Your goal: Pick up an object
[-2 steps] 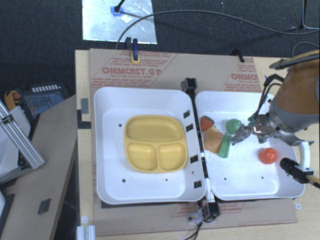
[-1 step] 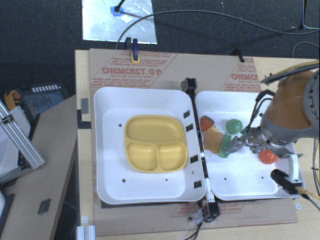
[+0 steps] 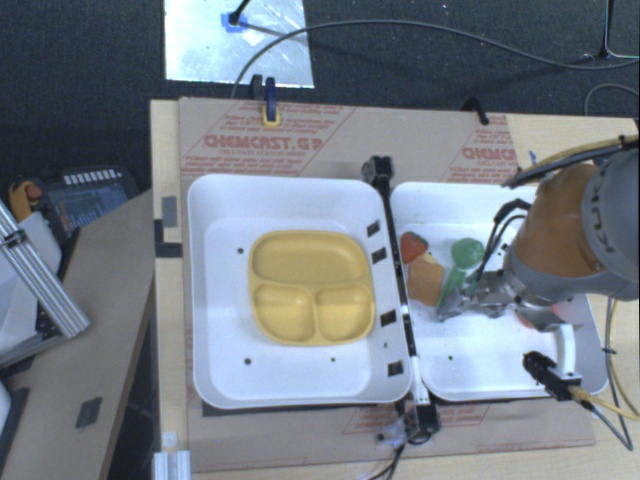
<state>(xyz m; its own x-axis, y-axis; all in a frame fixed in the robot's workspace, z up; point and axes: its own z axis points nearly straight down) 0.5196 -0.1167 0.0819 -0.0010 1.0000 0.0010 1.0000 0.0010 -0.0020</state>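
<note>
In the right bin a cluster of small objects lies near the divider: a red-orange piece, a tan-orange piece and a green object. My gripper is down in this bin, its tip right beside the tan piece and just below the green object. The arm's grey and orange wrist covers the bin's right part. A red bit peeks out under the wrist.
The left bin holds a yellow divided plate. A black clip rail separates the two bins. Cables run across the bench's far side and the right edge.
</note>
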